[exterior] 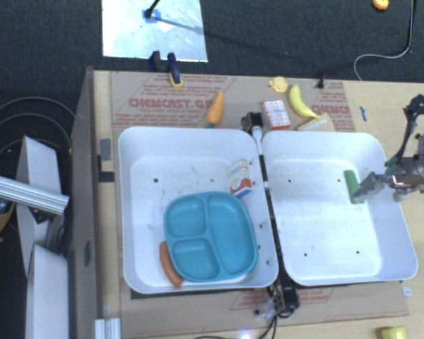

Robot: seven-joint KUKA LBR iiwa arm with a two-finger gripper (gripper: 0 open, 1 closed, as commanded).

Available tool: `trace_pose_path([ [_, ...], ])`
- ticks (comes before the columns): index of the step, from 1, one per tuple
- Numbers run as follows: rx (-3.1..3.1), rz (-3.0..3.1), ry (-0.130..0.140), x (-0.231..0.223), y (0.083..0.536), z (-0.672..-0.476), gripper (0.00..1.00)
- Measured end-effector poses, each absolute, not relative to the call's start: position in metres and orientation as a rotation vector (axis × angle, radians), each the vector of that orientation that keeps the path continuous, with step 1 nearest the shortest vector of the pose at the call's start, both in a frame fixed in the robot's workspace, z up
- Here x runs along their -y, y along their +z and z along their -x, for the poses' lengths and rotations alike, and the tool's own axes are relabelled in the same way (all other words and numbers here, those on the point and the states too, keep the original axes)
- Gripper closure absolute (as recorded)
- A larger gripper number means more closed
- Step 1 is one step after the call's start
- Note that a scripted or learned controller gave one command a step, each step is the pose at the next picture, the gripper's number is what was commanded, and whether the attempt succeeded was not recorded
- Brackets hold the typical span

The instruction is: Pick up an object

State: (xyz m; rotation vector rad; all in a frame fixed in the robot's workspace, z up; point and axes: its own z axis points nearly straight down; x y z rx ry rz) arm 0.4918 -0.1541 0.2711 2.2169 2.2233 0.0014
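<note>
right bin (325, 260) floor mostly open, green block (351, 185) near far-right wall

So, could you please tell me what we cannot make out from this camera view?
- End effector: too small and blurred to tell whether it grips the green block or only touches it.
- Arm: cut off by the right edge.
- Sausage: partly hidden under the blue tray.
- Small carton: print too small to read.
- Yellow thing: cut off by the bottom edge.
</note>
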Motion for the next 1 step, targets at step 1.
trace_pose_path([
  [1, -2.219, -2.22, -0.002, 0.2092, 0.1557, -0.5495, 0.0],
])
